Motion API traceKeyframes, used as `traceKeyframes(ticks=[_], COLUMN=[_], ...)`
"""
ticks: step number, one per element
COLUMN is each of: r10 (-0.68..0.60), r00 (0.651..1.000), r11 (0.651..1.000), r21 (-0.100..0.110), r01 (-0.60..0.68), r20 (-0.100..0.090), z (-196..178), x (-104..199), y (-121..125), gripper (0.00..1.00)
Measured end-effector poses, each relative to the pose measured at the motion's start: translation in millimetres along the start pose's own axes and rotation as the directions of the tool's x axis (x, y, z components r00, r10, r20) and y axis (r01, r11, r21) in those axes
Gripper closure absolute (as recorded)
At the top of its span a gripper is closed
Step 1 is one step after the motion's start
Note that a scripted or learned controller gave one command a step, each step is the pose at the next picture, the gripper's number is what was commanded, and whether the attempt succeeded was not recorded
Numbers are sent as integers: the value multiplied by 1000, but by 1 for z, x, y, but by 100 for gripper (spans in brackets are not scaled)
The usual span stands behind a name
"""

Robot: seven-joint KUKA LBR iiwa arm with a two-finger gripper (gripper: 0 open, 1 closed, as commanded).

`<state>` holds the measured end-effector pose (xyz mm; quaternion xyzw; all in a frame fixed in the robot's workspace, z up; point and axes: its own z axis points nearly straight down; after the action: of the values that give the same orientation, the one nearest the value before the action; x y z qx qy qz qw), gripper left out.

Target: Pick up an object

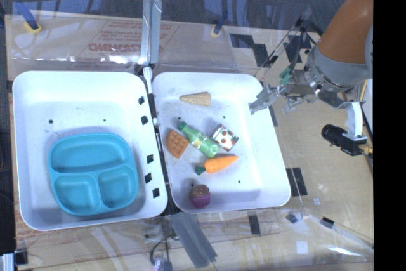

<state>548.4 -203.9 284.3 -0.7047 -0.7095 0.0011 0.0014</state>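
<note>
The right bin (269,165) holds several toy foods. A beige wedge (195,98) lies at the back. A green bottle (198,139) lies slanted in the middle, with a waffle piece (177,143) on its left and a small red, white and green block (224,137) on its right. An orange carrot (217,164) rests just in front of the bottle. A purple fruit (200,195) stands near the front wall. My gripper (274,102) hangs over the bin's right rim, above all the objects. It is open, with nothing between its fingers (259,103).
A blue divided tray (94,171) sits in the left bin (32,98). A metal divider bar (151,28) rises between the bins at the back. Cables and a black fitting (342,138) hang beside the arm on the right.
</note>
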Motion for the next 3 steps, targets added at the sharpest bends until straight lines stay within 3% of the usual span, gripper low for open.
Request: traceKeyframes(ticks=[1,2,3], r10=[-36,-82,-86], r00=[999,997,996], r11=[999,997,996], r21=[2,0,1], r01=[36,82,86], r20=[0,-1,0], z=[134,193,183], x=[56,36,35], y=[59,7,7], gripper=[0,0,100])
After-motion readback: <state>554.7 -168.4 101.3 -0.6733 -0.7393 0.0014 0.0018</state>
